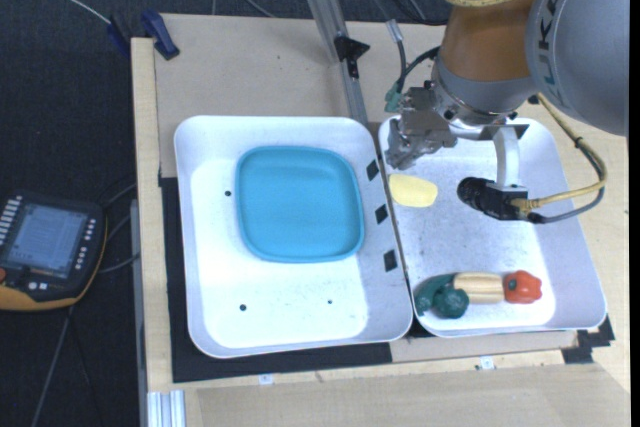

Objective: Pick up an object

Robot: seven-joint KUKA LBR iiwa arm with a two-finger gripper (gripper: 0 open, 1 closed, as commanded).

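Gripper point(408, 147) sits low in the right bin point(570, 215), just above a yellow piece point(413, 191) lying crosswise by the left wall; can't tell its state. Near the front edge there's a green, tan and red toy point(478, 291) lying left-right. Left bin point(200, 245) holds a blue plate point(299, 203).

Glossy white plastic bins point(200, 245), smooth blue plastic plate point(298, 203), matt pale wooden bench point(240, 55), dull metal gripper point(405, 150).
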